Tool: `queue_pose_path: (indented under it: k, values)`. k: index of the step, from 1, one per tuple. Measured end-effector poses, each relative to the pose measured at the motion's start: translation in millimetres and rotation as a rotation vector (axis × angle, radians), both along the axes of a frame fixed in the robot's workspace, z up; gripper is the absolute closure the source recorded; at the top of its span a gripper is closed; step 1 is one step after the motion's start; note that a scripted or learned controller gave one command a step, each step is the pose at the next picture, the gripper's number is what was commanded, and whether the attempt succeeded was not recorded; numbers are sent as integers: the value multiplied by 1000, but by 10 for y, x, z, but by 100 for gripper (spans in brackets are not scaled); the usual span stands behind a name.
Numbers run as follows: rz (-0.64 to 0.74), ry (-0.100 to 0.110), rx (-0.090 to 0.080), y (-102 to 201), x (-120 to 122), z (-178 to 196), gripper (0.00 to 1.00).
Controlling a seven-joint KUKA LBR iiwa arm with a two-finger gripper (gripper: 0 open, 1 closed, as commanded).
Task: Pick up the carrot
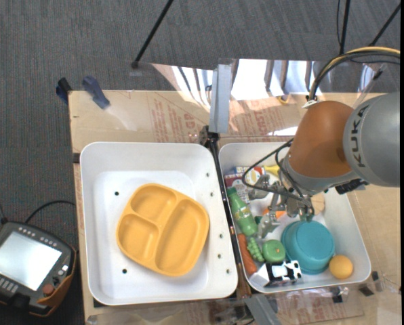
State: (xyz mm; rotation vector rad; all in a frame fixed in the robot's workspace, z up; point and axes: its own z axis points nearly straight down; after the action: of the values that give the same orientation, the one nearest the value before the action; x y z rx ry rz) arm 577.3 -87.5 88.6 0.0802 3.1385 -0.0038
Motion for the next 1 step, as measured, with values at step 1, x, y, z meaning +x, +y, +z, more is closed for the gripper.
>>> queue_pose_path:
  k: [1]
  values:
    - [-42,5,4,-66,-109,-13,0]
